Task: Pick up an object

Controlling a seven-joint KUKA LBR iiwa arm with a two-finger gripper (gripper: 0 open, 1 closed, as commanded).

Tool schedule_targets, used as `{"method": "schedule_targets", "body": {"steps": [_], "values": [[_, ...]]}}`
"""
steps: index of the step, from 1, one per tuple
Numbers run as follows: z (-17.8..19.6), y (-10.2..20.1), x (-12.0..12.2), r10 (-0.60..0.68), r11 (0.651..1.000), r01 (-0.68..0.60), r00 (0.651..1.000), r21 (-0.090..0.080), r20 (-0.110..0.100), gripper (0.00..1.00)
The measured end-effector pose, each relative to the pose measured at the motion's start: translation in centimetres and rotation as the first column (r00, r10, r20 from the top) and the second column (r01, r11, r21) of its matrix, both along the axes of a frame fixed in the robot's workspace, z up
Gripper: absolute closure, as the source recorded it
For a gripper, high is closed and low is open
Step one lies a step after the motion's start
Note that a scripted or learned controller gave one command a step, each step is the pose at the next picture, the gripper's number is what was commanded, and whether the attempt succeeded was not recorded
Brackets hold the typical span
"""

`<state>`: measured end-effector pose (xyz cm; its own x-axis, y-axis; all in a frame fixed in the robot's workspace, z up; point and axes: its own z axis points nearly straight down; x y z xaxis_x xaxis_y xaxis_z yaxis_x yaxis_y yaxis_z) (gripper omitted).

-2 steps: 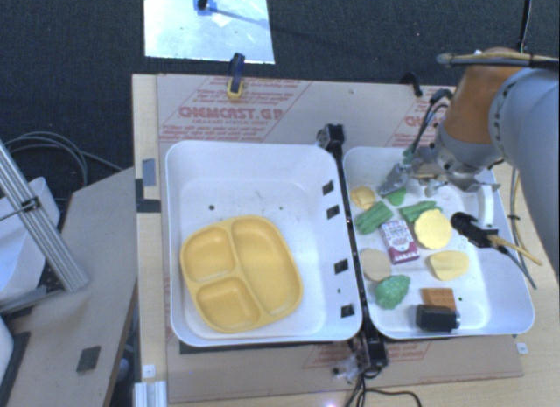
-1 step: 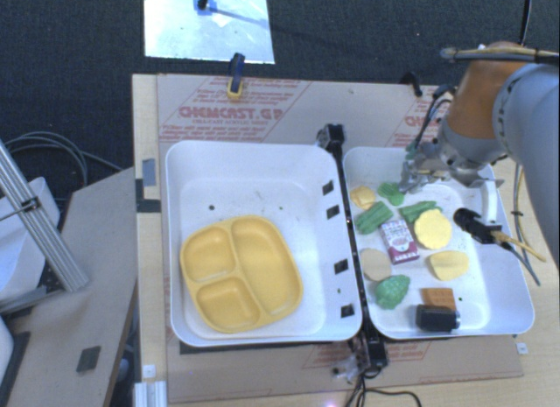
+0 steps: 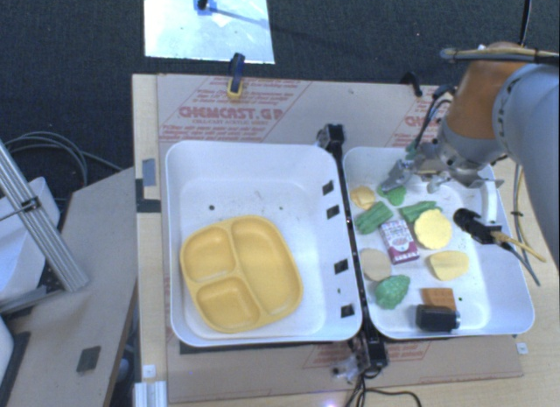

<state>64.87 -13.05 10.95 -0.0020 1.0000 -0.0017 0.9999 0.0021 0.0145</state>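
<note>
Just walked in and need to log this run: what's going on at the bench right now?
A grey arm reaches in from the right, its gripper low over the far end of the right bin, right by a small green piece. I can't see anything held between its fingers. That bin holds a scatter of small items, among them a yellow disc, a red and white packet and a black block. The left bin holds a yellow divided tray.
</note>
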Motion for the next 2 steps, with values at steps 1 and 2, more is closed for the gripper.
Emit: {"method": "schedule_targets", "body": {"steps": [1, 2], "values": [[-2.5, 1.0, 2.1, 0.003, 1.0, -0.003, 1.0, 0.002, -0.011, 0.0], [-1.3, 0.9, 2.2, 0.004, 1.0, -0.004, 1.0, 0.001, -0.007, 1.0]]}}
